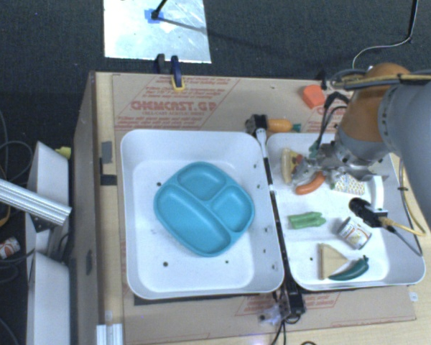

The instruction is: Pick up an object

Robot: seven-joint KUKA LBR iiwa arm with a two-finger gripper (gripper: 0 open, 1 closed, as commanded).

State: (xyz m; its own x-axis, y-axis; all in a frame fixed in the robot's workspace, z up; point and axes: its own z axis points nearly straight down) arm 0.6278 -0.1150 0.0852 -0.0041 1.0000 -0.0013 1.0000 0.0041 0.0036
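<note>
Camera view — hand [310, 169] over hot dog [309, 185], near divider.

Arm [388, 113] from right — bent down, wrist low

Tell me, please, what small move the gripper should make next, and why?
Probably a short straight descent onto the orange sausage: the gripper hangs right above it in the right bin, with the pizza slice close on one side, so sideways travel risks nudging that.
</note>
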